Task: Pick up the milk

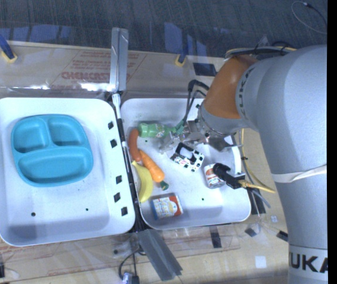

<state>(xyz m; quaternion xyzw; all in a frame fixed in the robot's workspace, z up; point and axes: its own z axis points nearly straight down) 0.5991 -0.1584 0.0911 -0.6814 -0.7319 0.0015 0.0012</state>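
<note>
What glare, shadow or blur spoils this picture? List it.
Camera view: glare streaks on the clear plastic sheet behind the bins; soft shadow on the right white bin's floor beneath the grey arm; the black-and-white checked gripper and the pale green bottle beside it look slightly blurred; the blue divided plate is evenly lit.

Two bins sit side by side on the tabletop [50,259]. The left bin [14,218] holds a divided plate [51,148] toward its far left. In the right bin [215,215], a bottle [152,129] lies at the far edge, with two carrots [144,158] just in front of it along the left wall and a banana [144,184] touching their near side. A carton [166,206] lies at the near edge. A can [214,176] rests to the right. My hand [187,152] hangs over the middle, between bottle and can.
</note>
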